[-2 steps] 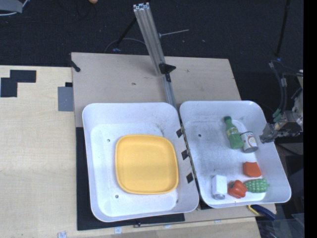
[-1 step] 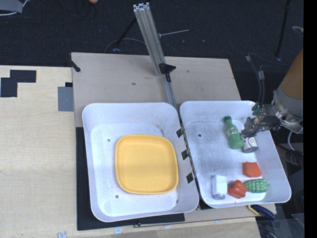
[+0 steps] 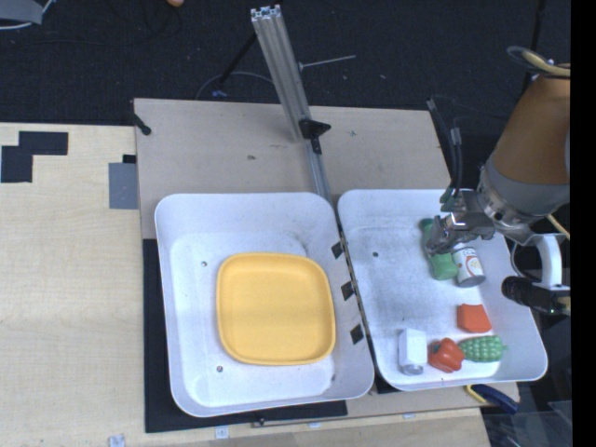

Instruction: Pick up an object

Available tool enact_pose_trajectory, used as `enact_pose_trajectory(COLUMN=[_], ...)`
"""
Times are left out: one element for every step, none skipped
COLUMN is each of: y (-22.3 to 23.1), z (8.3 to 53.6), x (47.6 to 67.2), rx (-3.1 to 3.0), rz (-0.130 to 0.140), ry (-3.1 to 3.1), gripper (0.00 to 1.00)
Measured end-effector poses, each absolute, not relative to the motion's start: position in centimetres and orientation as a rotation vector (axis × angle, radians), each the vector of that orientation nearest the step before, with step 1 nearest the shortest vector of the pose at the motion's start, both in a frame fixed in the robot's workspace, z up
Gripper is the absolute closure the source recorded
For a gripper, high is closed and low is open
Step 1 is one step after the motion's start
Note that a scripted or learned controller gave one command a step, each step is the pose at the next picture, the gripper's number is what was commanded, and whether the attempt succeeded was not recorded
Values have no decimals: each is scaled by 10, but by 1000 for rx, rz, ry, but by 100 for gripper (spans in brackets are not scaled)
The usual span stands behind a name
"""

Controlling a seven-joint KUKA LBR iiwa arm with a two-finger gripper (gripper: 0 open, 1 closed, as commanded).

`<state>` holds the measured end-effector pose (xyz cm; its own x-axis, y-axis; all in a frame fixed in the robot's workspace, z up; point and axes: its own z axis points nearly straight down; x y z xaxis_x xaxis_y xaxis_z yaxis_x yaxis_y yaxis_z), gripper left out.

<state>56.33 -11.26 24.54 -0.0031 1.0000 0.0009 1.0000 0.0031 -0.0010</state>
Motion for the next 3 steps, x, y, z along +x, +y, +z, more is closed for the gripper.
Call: enact_pose_trajectory(y=[-64, -10, 39], z=[248, 243, 248], x=[577, 606, 628], rx=[-2219, -2218, -2217], rz=[1, 1, 0], ry=[-2224, -2225, -2224], gripper=[100, 100, 100])
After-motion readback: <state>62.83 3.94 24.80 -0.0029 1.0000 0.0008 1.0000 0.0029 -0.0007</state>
